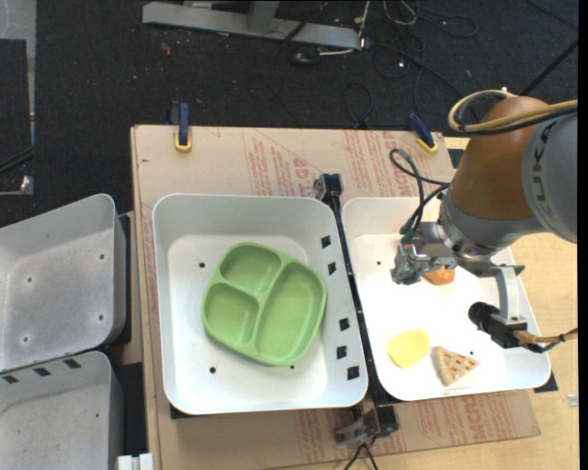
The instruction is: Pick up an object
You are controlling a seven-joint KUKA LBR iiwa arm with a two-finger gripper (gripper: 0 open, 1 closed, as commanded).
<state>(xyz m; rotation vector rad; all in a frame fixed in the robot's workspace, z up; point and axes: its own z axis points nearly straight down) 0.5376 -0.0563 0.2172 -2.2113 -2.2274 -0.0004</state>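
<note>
Dark speckled floor [83, 64] all around, w/ black cables [423, 27] trailing top right and a grey metal bar [248, 27] lying near the top edge. Tabletop [257, 151] is pale board w/ faint red lettering, held by two yellow-blue clamps [183, 128] at the back. Spare white bins [55, 275] lie at left.

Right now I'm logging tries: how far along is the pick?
Done: the pincer is down in the right bin, beside an orange item. In hand: nothing visibly gripped. Left: grasp and lift; the yellow piece and waffle wedge lie untouched.
</note>
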